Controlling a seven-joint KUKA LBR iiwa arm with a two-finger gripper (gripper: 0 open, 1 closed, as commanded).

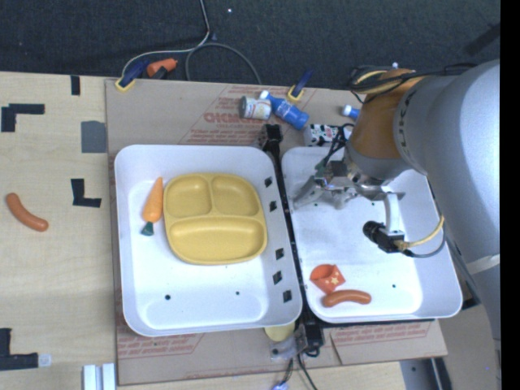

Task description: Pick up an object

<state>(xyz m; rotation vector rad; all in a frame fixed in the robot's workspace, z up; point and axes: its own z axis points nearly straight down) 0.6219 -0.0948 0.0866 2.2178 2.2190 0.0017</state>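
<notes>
- The gripper (325, 192) hangs low over the far left part of the right bin (422, 295), its metal fingers (307, 192) pointing toward the divider between the two bins.
- I cannot tell how far the fingers are spread; nothing shows between them, so I judge they hold nothing.
- The red piece (327, 277) and the sausage (347, 298) lie well below the fingers, near the front wall of the same bin, just beside each other. They are likely the nearest things to pick, since they sit on the arm's side.
- To the left of the fingers, across the divider, the yellow tray (215, 218) rests in the middle of the left bin (138, 299), with the carrot (153, 201) lying just beside its left edge.
- Another sausage (26, 212) lies on the bench, far left of the fingers and outside both bins, probably out of easy reach.
</notes>
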